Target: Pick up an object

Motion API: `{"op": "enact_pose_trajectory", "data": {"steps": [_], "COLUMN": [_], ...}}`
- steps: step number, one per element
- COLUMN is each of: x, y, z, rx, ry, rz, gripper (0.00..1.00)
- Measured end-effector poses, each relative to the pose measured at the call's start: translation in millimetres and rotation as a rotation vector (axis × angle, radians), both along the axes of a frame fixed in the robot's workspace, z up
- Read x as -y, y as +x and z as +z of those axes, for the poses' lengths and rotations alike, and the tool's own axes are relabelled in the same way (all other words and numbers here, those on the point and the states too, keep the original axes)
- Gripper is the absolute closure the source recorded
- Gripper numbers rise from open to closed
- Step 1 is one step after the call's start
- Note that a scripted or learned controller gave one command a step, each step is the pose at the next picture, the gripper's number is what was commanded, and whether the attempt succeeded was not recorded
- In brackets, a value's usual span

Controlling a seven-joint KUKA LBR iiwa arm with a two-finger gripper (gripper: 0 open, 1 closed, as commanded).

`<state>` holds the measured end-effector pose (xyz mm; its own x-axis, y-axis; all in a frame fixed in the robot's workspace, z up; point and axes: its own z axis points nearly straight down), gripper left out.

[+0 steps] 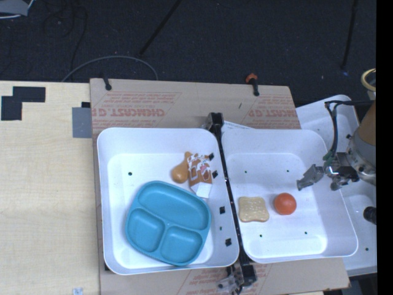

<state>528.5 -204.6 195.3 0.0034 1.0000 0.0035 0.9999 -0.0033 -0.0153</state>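
The left bin (116, 165) held a blue divided plate (167, 222), its long axis running from upper left to lower right, with a brown toy (194, 169) just above it. In the right bin (319, 238) a tan toast slice (253, 209) lay flat just beside a red tomato (285, 203). The gripper (319, 177) hovered over that bin's right side, and whether it was open or closed could not be told.

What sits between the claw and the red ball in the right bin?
Nothing visible. The claw hangs over the right bin, and only bare white floor lies between it and the red ball. The toast piece lies on the ball's far side, off that line.
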Motion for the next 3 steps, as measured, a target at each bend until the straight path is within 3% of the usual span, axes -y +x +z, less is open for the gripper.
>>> {"op": "enact_pose_trajectory", "data": {"steps": [1,3], "x": [0,-7], "y": [3,-4], "z": [8,-83], "rx": [0.014,0.013], "ry": [-0.003,-0.002], "rz": [0.003,0.006], "gripper": [0.0,0.0]}}
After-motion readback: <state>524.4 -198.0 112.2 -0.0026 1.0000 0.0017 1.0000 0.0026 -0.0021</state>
